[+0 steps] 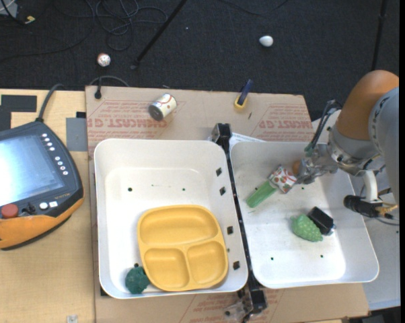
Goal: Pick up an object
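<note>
I see a green-handled object with a patterned head (271, 187) lying tilted in the right bin (350, 261), its head just beside the gripper (307, 169). Whether the fingers are spread or closed I cannot tell (they blur into the wrist). Nearby lie a green lump (307, 228) and a black block (321, 219). The left bin (155, 160) holds a yellow tray (182, 247).
</note>
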You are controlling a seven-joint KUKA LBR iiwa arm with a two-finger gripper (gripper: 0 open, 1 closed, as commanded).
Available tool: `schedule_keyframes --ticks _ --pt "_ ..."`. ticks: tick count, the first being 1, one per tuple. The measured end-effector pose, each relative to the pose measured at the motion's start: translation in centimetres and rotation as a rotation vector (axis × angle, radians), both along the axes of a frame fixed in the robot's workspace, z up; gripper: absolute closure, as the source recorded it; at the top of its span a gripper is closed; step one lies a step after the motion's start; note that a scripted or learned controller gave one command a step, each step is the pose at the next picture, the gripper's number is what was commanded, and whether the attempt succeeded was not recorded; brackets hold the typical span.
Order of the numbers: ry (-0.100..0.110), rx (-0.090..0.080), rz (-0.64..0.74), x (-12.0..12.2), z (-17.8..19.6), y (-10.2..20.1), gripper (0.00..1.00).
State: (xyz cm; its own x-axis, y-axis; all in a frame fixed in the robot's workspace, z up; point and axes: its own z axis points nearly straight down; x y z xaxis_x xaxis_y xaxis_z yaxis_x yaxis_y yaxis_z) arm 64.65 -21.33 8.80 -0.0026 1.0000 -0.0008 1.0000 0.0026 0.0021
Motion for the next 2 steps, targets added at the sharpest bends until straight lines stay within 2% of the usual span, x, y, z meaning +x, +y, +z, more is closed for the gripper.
schedule_keyframes --ticks 1,2 --pt "0.007 0.002 -0.004 -6.6 -0.1 0.1 1.00" --pt "-0.014 -0.005 -0.001 -2.5 14.6 -0.1 1.00"
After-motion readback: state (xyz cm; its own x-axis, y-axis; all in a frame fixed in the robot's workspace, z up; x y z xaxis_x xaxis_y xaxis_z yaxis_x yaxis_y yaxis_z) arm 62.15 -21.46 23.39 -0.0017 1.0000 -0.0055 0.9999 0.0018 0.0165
